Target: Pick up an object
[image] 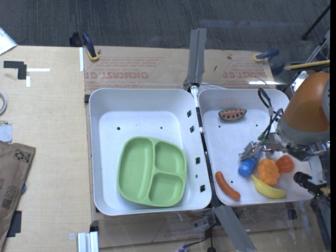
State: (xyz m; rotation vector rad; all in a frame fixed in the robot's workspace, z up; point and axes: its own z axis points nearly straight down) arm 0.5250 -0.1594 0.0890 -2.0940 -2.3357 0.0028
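My gripper [252, 151] reaches down into the right bin [231, 135] from the right, its metal fingers low over a blue toy [246, 168]. Whether anything sits between the fingers is not visible. Just right of the blue toy lie an orange piece [268, 171] and a small red-orange fruit [285, 163]. A yellow banana [269, 189] lies below them near the front wall. A red sausage [227, 186] rests at the bin's front left. A watermelon slice [232, 114] lies at the back of the bin.
The left bin [105, 140] holds a green divided plate [153, 171]. A grey divider post [197, 56] stands behind the bins' shared wall. Cardboard [142, 67] lies behind the bins, with clamps at its corners.
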